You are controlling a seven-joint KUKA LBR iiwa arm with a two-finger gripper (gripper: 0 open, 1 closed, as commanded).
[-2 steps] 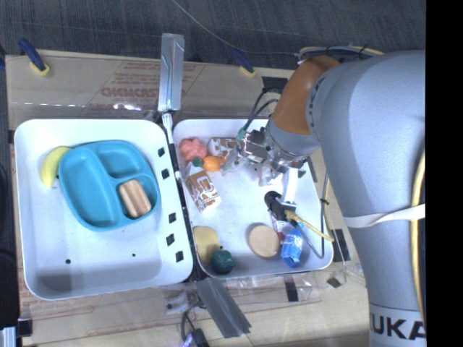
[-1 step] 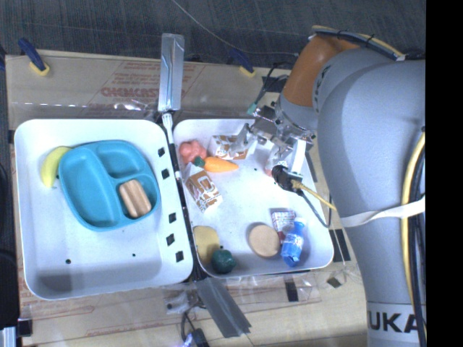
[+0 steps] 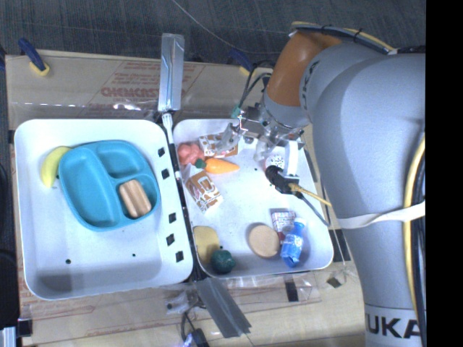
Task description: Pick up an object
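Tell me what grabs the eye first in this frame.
The big grey arm with its orange band fills the right side, its tool down over the far end of the right bin. Next comes the bright blue plate in the left bin, with a banana beside it, and the carrot under the tool.

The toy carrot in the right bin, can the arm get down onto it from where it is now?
Probably yes. The carrot lies uncovered on the bin floor, just left of the tool. A snack packet lies close behind it and a pink toy to its left, so room is tight.
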